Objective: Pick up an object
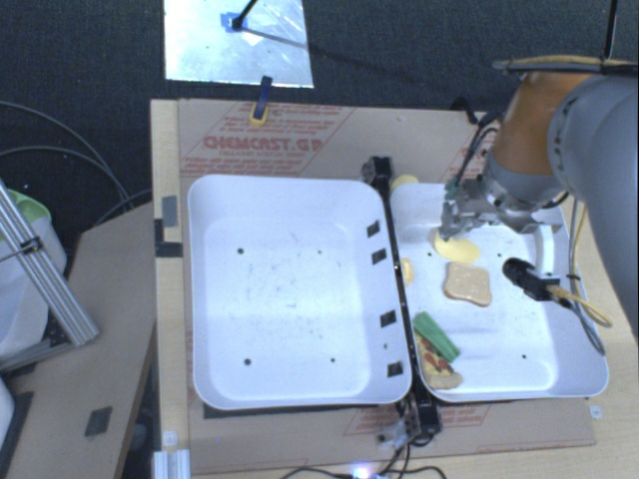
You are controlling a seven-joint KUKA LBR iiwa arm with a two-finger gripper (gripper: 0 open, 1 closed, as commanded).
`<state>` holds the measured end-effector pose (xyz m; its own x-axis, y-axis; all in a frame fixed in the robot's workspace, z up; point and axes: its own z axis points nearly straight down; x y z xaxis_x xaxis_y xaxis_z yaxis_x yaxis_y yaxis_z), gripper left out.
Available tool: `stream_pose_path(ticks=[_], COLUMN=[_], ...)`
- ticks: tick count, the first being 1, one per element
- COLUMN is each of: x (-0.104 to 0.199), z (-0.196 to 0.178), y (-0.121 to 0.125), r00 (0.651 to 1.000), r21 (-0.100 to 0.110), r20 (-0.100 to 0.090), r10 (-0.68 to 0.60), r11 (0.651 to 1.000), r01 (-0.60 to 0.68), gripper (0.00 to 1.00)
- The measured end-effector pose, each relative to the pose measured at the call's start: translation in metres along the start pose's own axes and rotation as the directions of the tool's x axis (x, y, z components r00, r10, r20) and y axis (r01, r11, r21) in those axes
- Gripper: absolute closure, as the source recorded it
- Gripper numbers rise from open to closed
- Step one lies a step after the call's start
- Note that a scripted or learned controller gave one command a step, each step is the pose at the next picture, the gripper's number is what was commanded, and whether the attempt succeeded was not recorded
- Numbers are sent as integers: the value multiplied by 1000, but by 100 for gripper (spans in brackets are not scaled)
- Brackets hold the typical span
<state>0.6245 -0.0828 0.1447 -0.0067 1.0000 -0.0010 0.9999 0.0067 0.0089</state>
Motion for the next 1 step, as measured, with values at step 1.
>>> stream_pose_path(ticks=[1], x=[-1], z=[1], y=[-3], r00=[1000], r21=[6], r20=[0], r10=[3], r11=[1000], r01=[-3], gripper=[0])
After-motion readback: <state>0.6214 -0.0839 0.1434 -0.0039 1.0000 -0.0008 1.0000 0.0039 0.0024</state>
